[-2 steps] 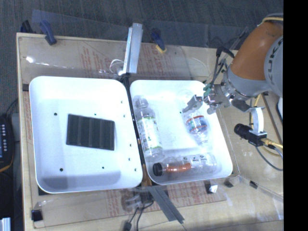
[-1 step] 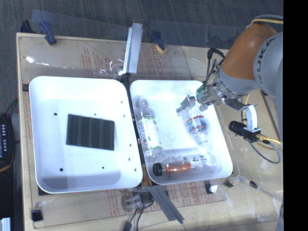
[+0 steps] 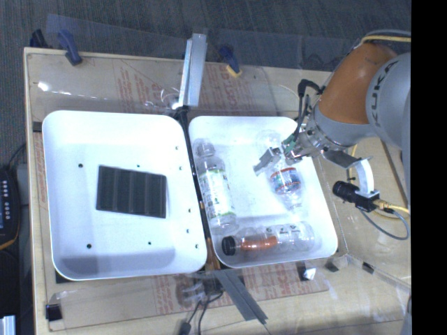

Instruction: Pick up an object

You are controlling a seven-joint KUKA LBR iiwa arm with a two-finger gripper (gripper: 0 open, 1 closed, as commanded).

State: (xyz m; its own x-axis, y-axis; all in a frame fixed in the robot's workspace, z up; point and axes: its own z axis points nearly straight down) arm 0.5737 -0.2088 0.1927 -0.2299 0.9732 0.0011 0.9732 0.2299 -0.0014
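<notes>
Dark ribbed mat (image 3: 131,192) flat in left white bin (image 3: 59,138), blue clamps (image 3: 70,47) on bench's far edge, grey carpet (image 3: 209,5) beyond

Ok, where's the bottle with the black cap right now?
The black-capped bottle lies on its side along the near edge of the right bin, cap pointing toward the left bin, just below the green-labelled bottle.

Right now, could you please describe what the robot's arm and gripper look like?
The arm is a rounded grey body with a broad orange band above the wrist and dark lettering on the grey shell. Thin dark cables run along the wrist. The gripper is a small metallic grey assembly with dark parts, and a white bracket with a black fitting sticks out beside it.
</notes>
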